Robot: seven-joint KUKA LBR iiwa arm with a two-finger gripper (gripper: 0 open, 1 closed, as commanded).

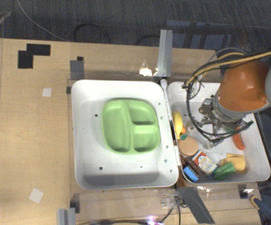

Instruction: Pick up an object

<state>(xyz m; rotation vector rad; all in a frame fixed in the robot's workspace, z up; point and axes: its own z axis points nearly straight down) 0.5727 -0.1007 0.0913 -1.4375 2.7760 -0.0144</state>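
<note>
The right bin (262, 165) holds several small toys: a yellow banana (177, 122) at its left wall, a tan round piece (188, 146), a small printed box (205, 162), a blue piece (190, 173), a green item (224, 170), a yellow piece (235, 160) and an orange-red stick (239, 141). My gripper (215, 134) hangs low over the middle of this bin, under the orange band (242, 86) and tangled cables. Its tips sit just right of the tan piece and above the printed box. The wrist hides what lies beneath it.
The left bin (86, 139) carries a green divided tray (130, 125) in its middle. A metal post (164, 53) stands at the back between the two bins. Wooden bench surface stretches to the left.
</note>
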